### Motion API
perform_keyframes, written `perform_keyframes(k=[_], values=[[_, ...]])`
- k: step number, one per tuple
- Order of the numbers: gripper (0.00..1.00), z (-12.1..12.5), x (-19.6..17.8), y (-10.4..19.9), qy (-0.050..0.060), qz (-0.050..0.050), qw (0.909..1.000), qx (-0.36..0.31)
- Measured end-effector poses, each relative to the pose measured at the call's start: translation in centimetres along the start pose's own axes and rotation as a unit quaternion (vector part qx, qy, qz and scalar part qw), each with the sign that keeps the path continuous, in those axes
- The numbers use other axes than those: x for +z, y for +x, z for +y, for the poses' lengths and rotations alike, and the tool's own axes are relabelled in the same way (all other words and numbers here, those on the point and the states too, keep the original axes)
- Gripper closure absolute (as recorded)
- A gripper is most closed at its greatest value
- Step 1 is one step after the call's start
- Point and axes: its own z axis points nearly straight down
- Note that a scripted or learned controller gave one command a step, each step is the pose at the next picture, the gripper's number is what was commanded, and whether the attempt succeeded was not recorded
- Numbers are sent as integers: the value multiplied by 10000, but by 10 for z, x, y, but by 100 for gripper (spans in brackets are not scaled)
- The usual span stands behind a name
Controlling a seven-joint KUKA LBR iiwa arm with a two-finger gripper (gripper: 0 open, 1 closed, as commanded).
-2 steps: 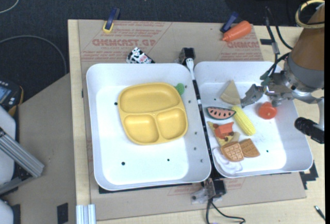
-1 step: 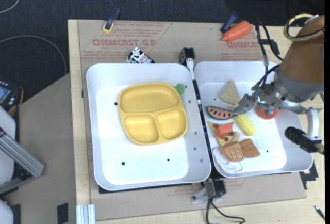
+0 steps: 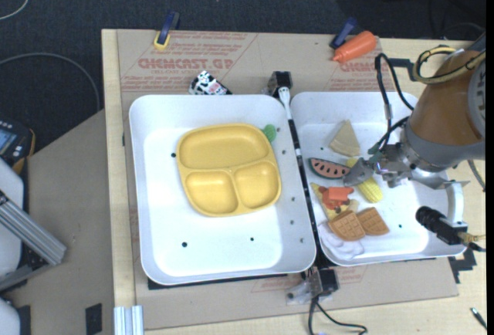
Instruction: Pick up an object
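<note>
Two white bins sit side by side on the worktop (image 3: 116,171). The left bin (image 3: 154,241) holds a yellow tray (image 3: 228,167) with three compartments, and a small green piece (image 3: 269,132) touches the tray's upper right corner.

The right bin (image 3: 401,245) holds the toy food: a tan wedge (image 3: 345,139) near the top, a watermelon slice (image 3: 327,168) below it, an orange-red piece (image 3: 335,194), a yellow piece (image 3: 371,190), and two brown crackers (image 3: 359,224) near the front edge (one partly over the other).

The arm (image 3: 448,113) reaches in from the right, its orange band over the right bin. The pincer (image 3: 369,171) is low in that bin, just beside the yellow piece and the watermelon slice. I cannot tell whether it is apart or together, nor whether anything sits between its tips.

An orange clamp (image 3: 355,46) and a yellow clamp (image 3: 163,38) lie on the worktop's far edge.
</note>
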Motion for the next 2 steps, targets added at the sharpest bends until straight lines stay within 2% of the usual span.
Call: perform_keyframes(k=[1,2], values=[[0,1,38,0,-28,-7,10000,1],[100,1,27,0,-45,-17,10000,2]])
